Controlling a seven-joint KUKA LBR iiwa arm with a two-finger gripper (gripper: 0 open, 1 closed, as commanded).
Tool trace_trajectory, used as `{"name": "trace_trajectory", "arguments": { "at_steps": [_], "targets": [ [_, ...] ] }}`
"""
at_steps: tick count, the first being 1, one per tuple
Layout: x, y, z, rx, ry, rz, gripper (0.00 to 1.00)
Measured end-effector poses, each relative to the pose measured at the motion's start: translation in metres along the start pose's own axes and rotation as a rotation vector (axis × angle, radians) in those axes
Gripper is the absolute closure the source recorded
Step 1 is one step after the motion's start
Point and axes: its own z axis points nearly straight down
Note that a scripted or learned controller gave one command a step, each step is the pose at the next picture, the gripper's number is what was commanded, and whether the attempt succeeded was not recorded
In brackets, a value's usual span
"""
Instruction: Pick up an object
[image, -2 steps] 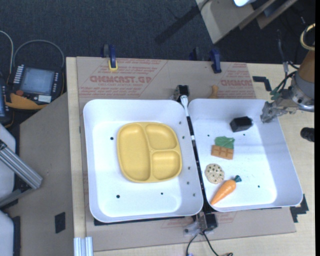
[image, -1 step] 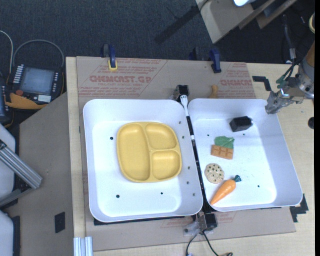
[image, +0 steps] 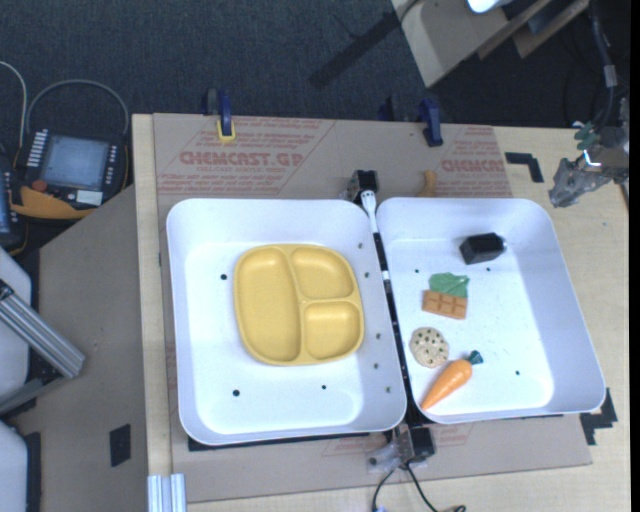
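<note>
The right bin (image: 560, 300) holds a small black block (image: 482, 247) near its back. A green and orange toy piece (image: 447, 296) lies in the middle. A chocolate-chip cookie (image: 429, 346) and an orange toy carrot (image: 447, 381) lie at the front left. My gripper (image: 577, 180) hangs beyond the bin's back right corner, above the bench and apart from every object. It has nothing in it.
The left bin (image: 200, 300) bears a yellow divided plate (image: 298, 302) at its middle. Blue clamps (image: 225, 115) hold the cardboard sheet at the back edge. A handheld control pendant (image: 70, 165) lies off the bench at the far left.
</note>
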Motion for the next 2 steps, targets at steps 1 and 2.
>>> {"name": "trace_trajectory", "arguments": {
  "at_steps": [1, 2],
  "targets": [
    [0.057, 0.009, 0.014, 0.010, 0.005, -0.004, 1.00],
    [0.110, 0.022, 0.022, 0.010, 0.006, -0.004, 1.00]
  ]
}}
